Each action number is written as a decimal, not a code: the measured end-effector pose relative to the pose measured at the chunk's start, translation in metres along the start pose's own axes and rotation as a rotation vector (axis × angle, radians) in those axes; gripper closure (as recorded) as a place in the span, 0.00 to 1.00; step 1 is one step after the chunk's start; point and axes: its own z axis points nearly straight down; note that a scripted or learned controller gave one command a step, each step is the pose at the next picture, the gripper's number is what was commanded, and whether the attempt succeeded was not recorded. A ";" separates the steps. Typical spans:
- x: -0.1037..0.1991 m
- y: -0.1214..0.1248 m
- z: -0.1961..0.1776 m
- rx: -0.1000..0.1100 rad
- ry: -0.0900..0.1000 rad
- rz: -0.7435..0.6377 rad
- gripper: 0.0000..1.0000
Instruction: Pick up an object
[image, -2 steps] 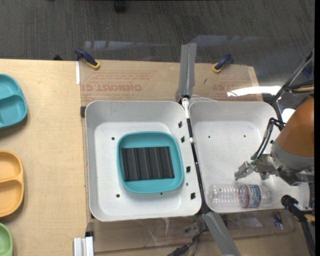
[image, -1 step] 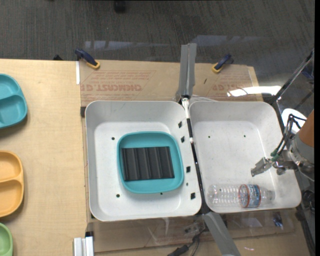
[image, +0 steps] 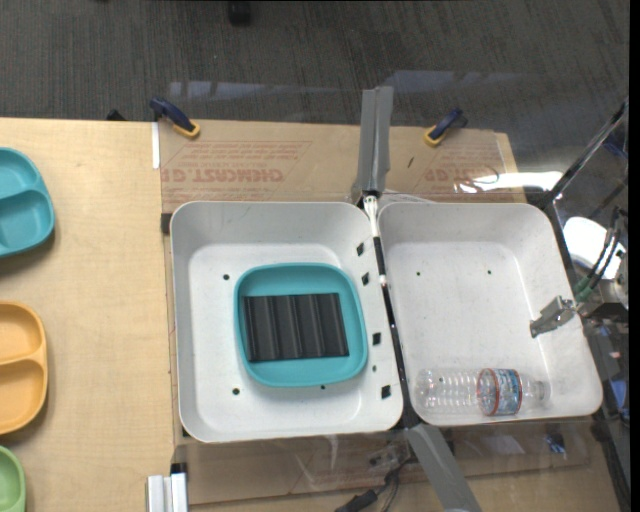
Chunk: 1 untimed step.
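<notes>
End effector (image: 551, 317) at three o'clock of the right white bin (image: 455, 240); grip state cannot be told. Clear plastic water bottle (image: 480, 390) lies on its side at six o'clock. Recommend descending square across the bottle's body, centred.

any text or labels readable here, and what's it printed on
"CHEMCOST. GE": red print on the cardboard sheet behind the left bin, upside down in this view; the letters after that are unclear.
Red print on the cardboard behind the right bin: glare, unreadable.
Label on the plastic bottle: red and blue, too small to read.
</notes>
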 end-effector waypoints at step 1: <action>0.057 -0.002 0.089 0.001 0.001 -0.054 0.00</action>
